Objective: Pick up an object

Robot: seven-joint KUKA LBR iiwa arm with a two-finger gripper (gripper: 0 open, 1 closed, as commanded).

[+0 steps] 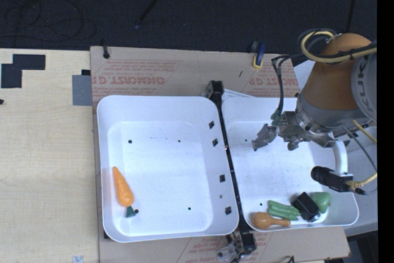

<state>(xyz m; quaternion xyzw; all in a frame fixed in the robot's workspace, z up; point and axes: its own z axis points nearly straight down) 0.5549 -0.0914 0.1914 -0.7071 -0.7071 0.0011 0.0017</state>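
My gripper (275,137) hangs over the upper part of the right bin (261,185), fingers spread apart and nothing between them. Along that bin's front edge lie a green pod-like vegetable (282,210), an orange-yellow pear-shaped piece (268,220), a black block (305,206) and a green rounded piece (321,199), all well below and to the right of the gripper. An orange carrot (122,187) with a small green stem lies at the lower left of the left bin (160,126).
A black divider (224,160) runs between the two bins. The bins sit on a cardboard sheet (160,74) on the bench. Cables and a black connector (330,178) hang off the arm at the right bin's right side.
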